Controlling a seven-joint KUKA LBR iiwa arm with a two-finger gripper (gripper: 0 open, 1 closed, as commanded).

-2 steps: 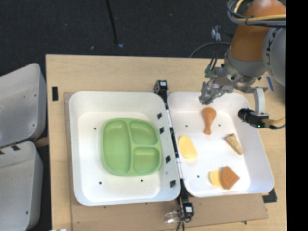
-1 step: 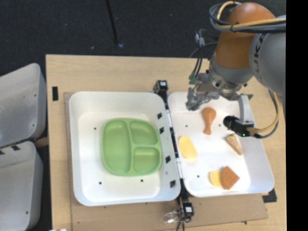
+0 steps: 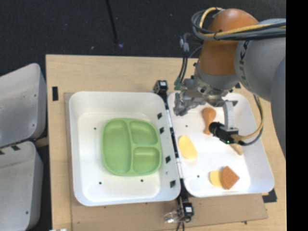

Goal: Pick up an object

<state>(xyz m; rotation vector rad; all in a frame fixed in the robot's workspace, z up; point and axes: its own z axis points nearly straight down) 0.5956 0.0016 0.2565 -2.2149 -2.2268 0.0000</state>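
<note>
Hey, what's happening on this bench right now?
A grey robot arm reaches in from the right over the right bin, its tool low near the bin's far left corner, beside a brown drumstick-shaped toy. Nothing visibly sits in the tool. Also in that bin lie a yellow oval piece and a brown and yellow piece. The left bin holds a green divided plate.

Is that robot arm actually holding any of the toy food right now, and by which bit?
It cannot be told: the end effector sits low in the right bin, just above the drumstick.
</note>
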